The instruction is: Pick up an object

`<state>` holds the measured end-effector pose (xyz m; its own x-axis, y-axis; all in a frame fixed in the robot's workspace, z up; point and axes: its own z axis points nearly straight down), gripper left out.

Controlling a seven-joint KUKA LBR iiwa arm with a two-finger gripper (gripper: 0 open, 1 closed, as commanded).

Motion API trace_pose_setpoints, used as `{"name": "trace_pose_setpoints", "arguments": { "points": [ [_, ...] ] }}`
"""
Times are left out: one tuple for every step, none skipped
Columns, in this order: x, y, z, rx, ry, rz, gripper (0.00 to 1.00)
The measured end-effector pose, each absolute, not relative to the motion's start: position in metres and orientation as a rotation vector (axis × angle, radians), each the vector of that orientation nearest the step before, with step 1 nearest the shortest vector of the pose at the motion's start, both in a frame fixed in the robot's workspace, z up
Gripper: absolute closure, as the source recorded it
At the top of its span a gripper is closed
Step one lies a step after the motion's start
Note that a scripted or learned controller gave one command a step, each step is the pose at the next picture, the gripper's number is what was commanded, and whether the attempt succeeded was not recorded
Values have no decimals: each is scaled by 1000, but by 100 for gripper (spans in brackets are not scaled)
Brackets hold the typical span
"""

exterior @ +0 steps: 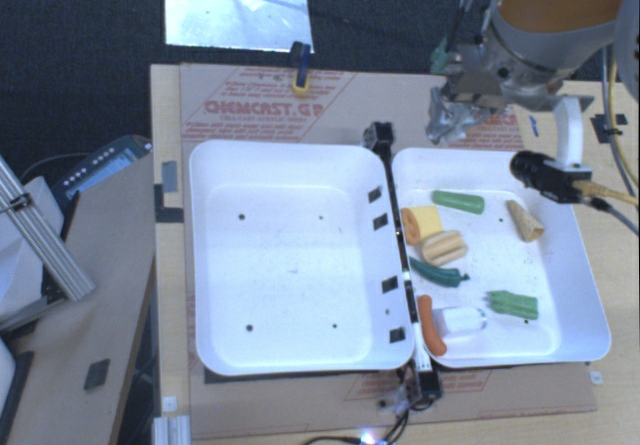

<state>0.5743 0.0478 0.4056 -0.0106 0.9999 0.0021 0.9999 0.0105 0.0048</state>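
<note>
Green pepper [459, 201] lies crosswise (long axis left-right) in right bin [585, 278]; pincer [452, 125] state unclear.

Only thing I can actually read from my feed is the red print on the brown protective sheet [262, 105] under the 2 white bins [290, 263]: the big line says "CHEMCAST GP", lying on the strip of sheet past the far rim of the left bin. There are smaller red lines above and below it, plus more red print peeking out along the near edge under the bins, but it's too tiny and blurry for me to make out. No numbers I can read anywhere.
</note>
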Motion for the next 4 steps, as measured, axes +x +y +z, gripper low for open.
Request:
{"name": "trace_pose_setpoints", "arguments": {
  "points": [
    [549,127,458,2206,2234,13,100],
    [519,172,348,2216,2236,-13,100],
    [485,226,383,2209,2235,9,100],
    [487,223,393,2213,2229,8,100]
  ]
}}
